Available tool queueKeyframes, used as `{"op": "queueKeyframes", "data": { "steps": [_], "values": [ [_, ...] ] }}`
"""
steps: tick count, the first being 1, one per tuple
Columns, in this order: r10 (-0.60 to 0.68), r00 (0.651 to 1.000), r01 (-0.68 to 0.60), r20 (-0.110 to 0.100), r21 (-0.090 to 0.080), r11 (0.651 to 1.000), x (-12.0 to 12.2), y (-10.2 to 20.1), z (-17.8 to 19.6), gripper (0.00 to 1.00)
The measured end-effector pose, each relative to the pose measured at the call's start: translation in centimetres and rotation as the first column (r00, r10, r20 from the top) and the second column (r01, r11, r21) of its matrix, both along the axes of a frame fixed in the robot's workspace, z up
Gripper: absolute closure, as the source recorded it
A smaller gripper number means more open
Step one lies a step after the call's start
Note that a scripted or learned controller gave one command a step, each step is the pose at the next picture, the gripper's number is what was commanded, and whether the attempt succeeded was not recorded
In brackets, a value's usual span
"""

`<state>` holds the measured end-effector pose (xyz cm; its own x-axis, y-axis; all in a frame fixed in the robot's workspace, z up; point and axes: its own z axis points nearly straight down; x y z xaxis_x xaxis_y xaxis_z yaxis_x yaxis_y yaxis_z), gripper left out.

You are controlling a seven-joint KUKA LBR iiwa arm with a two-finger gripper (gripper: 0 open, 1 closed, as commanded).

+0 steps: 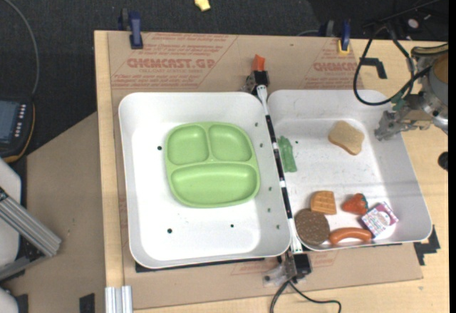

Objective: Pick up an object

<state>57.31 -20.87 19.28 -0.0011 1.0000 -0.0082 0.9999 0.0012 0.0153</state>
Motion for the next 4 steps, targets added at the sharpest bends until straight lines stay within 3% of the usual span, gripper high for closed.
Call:
{"op": "queueKeyframes", "data": {
  "steps": [1,2,3,4],
  "values": [
    [0.001,1.0,-0.001,-0.012,0.005,1.0,4.8,-1.5,-5.7,1.0],
    [0.002,1.0,-0.001,-0.017,0.01,1.0,3.4,1.8,-4.8,1.0],
    [0.0,1.0,0.0,-0.017,0.008,1.0,3.4,1.7,-4.8,0.0],
    [-0.001,1.0,0.001,-0.015,0.008,1.0,5.6,0.7,-11.1,0.0]
  ]
}}
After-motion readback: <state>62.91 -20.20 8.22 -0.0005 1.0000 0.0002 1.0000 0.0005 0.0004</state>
